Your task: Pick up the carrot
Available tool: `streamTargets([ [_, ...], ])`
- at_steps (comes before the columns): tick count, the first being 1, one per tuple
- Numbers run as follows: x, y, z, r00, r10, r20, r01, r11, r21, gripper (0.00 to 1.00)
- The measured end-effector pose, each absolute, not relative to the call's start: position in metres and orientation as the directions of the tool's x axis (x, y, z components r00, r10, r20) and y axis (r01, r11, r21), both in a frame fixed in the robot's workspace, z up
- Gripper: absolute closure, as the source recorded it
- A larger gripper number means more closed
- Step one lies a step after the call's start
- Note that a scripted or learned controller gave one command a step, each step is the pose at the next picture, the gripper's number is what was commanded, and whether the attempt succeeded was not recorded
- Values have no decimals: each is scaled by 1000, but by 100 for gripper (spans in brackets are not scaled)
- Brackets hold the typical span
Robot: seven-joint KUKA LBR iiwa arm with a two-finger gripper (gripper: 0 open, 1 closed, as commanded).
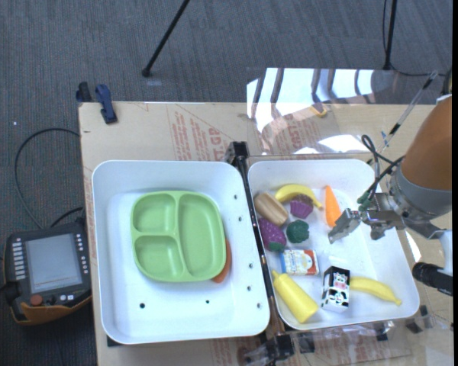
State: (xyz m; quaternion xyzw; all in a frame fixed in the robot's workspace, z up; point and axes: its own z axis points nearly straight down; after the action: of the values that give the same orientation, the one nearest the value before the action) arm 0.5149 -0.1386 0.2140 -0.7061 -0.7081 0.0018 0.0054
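The carrot (332, 204) is a small orange cone lying near the back middle of the right bin (389, 261), with its tip pointing toward the far wall. My gripper (361, 226) hovers just right of and slightly in front of the carrot. Its two fingers are spread apart and nothing sits between them. The left fingertip (341, 228) is close to the carrot's near end, and I cannot tell whether they touch.
The right bin also holds a banana (296, 194), a bread roll (269, 207), a purple fruit (273, 235), broccoli (297, 231), a small carton (299, 262), a yellow bottle (295, 296), a cow-print carton (336, 288) and a second banana (374, 288). A green divided plate (178, 235) lies in the left bin (111, 280).
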Motion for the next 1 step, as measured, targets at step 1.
streamTargets([
  [1,583,-191,87,142,990,4,990,-142,-6,0],
])
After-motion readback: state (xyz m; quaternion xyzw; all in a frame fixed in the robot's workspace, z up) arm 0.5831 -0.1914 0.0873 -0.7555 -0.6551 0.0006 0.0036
